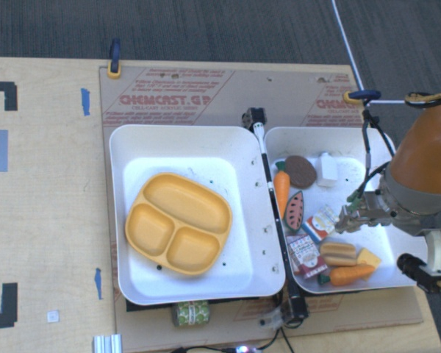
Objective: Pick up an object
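Toys were all piled in the right bin, so the claw hung low there, above the hot dog. Can't tell its state. Yellow tray sat alone in left bin.

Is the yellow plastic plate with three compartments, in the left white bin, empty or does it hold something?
Empty. All three compartments of the yellow divided plate show bare yellow surface; the toy foods lie in the right white bin.

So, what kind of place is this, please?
Probably a robot test bench in a lab, not a kitchen: two white bins clamped on a board, a yellow divided plate in one, toy food in the other, and the arm's hand over it.
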Robot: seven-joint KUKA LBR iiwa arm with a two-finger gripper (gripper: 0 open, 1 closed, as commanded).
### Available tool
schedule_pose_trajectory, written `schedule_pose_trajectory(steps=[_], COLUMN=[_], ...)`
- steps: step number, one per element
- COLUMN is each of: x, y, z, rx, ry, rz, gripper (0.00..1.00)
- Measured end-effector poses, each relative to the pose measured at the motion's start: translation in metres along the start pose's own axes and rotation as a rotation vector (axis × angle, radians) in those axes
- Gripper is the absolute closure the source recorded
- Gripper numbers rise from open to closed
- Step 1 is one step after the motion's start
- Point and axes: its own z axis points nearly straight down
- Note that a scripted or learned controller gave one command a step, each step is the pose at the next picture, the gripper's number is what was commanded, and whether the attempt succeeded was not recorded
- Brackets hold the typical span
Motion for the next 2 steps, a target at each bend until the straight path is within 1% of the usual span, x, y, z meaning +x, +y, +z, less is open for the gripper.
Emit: schedule_pose_trajectory(steps=[1, 2], x=[0.052, 0.075], y=[0.004, 0.001], z=[-0.014, -0.014], rx=[-0.005, -0.002], ry=[-0.001, 0.001], rz=[-0.002, -0.002], gripper=[1.00, 1.00])
